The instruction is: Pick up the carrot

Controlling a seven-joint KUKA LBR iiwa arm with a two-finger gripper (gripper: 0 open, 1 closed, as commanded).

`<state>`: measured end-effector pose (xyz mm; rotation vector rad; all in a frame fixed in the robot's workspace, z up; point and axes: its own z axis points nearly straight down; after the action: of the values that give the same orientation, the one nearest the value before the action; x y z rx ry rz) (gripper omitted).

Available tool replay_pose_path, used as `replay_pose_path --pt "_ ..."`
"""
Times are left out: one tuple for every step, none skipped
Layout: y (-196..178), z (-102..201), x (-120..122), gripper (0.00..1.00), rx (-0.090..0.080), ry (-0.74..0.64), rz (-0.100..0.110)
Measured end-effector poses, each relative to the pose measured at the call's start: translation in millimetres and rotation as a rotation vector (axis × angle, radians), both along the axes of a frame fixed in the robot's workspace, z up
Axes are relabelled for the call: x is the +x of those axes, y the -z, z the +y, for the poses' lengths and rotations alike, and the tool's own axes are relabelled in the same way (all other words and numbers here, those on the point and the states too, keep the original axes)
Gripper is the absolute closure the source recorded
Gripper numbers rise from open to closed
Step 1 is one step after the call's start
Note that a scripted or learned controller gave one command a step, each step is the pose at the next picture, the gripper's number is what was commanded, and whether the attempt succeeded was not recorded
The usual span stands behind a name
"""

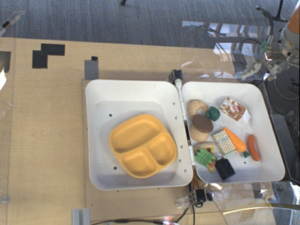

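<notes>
The carrot is a slim orange piece with a small green tip. It lies slantwise in the right bin, between a patterned box and a red sausage. My gripper hangs at the upper right, beyond the far right corner of that bin and well away from the carrot. Cables and the frame edge partly hide it.
The right bin also holds a small carton, a bread ring, a burger, a dark green piece, a green leafy toy and a black block. A yellow divided plate sits in the left bin.
</notes>
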<state>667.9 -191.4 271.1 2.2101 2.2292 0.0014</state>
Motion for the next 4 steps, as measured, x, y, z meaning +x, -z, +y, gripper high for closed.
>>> replay_pose_path --pt "174 -14 -74 0.00 0.001 -0.406 0.004" --pt "182 52 -132 0.00 -0.006 -0.539 -0.011" --pt "184 32 -118 0.00 0.002 -0.478 -0.007" --pt "182 63 -159 0.00 -0.011 -0.655 -0.019"
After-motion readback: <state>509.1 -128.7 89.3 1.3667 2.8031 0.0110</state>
